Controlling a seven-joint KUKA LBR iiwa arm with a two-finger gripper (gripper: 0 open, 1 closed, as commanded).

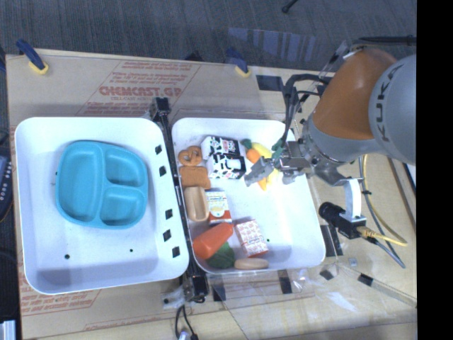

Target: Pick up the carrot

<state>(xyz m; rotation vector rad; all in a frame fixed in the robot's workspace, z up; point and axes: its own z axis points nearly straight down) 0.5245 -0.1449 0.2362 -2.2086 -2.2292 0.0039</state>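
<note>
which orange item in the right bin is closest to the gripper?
The small yellow-orange piece right under the gripper, near the bin's top right. The big carrot with green leaves lies far off at the bin's near end.

just the one camera here, fixed up above the bench [85, 83] and looking down at a slant. it's far enough back to fit both white bins side by side, left bin [28, 190] and right bin [297, 218], plus some dark floor [141, 13] past the far edge. the arm [368, 105] comes in from the right.
</note>
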